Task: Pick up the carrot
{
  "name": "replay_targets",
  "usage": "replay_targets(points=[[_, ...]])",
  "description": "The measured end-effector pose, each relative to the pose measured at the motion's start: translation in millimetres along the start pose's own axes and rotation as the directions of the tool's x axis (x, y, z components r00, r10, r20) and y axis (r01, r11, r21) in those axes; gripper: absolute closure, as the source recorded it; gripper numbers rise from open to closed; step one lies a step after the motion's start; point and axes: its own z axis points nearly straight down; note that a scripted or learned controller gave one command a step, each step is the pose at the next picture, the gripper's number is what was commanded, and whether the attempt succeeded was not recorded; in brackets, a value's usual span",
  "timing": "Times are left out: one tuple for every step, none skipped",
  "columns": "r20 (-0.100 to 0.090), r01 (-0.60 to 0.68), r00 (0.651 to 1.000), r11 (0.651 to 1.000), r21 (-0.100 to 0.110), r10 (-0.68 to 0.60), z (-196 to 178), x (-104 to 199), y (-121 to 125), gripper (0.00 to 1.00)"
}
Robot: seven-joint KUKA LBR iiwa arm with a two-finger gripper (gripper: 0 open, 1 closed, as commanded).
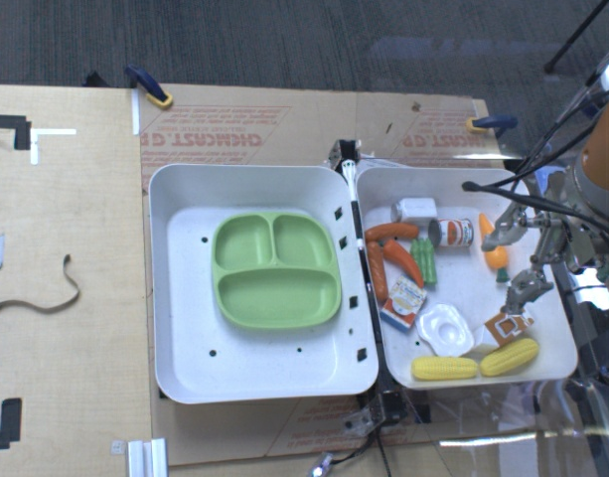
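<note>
- Over the right bin (557, 361), at its right side, the gripper (518, 256) hangs with its fingers spread apart and nothing between them.
- Near that bin's left wall, the carrot (397, 263) lies just beside a green pepper (424, 261), well apart from the gripper.
- Two corn cobs (478, 362) rest along the near wall, with a white cup (446, 328) above them.
- Left bin (175, 296) holds a green divided plate (277, 270).
</note>
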Motion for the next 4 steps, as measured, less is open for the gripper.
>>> replay_targets(points=[[0.007,0.071,0.997,0.997,0.003,-0.071,35,-62,-39,0.00],[0.008,0.188,0.982,0.982,0.003,-0.188,105,-115,-90,0.00],[0.010,0.163,0.987,0.987,0.003,-0.163,179,-160,-89,0.00],[0.008,0.301,0.953,0.953,0.004,-0.302,179,-122,-90,0.00]])
